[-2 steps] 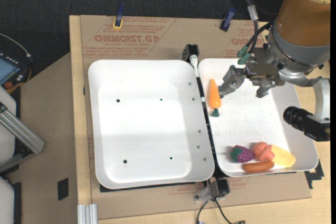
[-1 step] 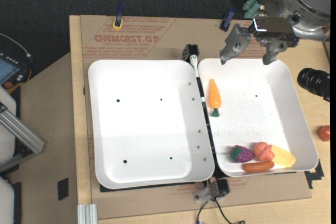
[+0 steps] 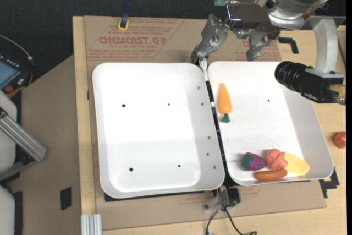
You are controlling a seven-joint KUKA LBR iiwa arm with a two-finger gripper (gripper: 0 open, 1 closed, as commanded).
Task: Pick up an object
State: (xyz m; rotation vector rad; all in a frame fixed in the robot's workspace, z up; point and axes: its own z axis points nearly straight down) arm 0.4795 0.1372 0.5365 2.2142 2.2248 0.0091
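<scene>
My gripper hangs above the back edge of the right bin, its two grey fingers spread apart with nothing between them. An orange toy carrot with a green top lies in the right bin near its left wall, just in front of the gripper. At that bin's front edge lie purple grapes, a red sausage, a pink-orange piece and a yellow piece, close together.
The left bin sits beside the right one on a cardboard sheet. A black cylinder on a mount overhangs the right bin's back right corner. A small orange thing lies on the bench at far right.
</scene>
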